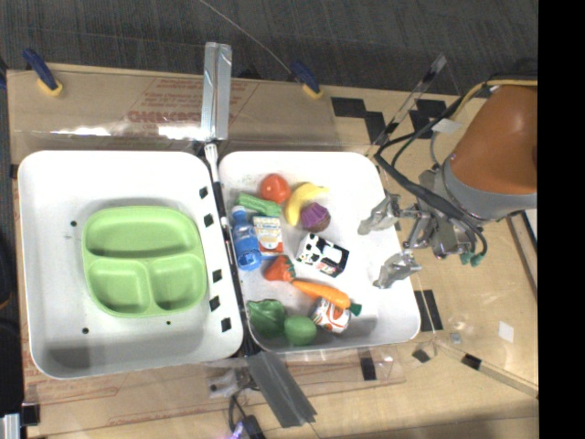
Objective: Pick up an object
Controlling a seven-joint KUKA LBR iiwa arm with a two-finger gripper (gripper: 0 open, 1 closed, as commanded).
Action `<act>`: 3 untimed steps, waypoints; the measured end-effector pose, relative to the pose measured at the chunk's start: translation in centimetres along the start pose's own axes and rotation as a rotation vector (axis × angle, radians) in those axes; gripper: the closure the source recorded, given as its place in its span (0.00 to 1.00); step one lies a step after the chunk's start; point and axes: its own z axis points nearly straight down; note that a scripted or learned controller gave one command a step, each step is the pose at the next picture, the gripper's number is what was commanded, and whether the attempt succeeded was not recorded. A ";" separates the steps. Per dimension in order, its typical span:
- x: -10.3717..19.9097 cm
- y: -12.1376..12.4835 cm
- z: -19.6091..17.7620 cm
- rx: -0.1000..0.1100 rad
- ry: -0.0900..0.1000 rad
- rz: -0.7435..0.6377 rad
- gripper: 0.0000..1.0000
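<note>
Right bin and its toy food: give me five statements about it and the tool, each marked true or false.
1. The green three-compartment plastic tray lies in the left white bin. True.
2. The tool is clamped on the orange toy carrot. False: it hangs open over the right white bin's right edge, with nothing between its fingers.
3. The yellow toy banana touches the red toy tomato. False: a gap separates them.
4. The blue plastic bottle lies near the divider between the bins. True.
5. The black-and-white cow-patterned carton lies in the green tray. False: it is in the right bin.
</note>
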 end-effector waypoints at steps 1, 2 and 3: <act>2.1 1.1 9.7 -0.003 0.004 -0.221 0.00; 1.2 3.5 12.9 0.012 -0.018 -0.216 0.00; -2.3 9.8 14.8 0.006 -0.011 -0.392 0.00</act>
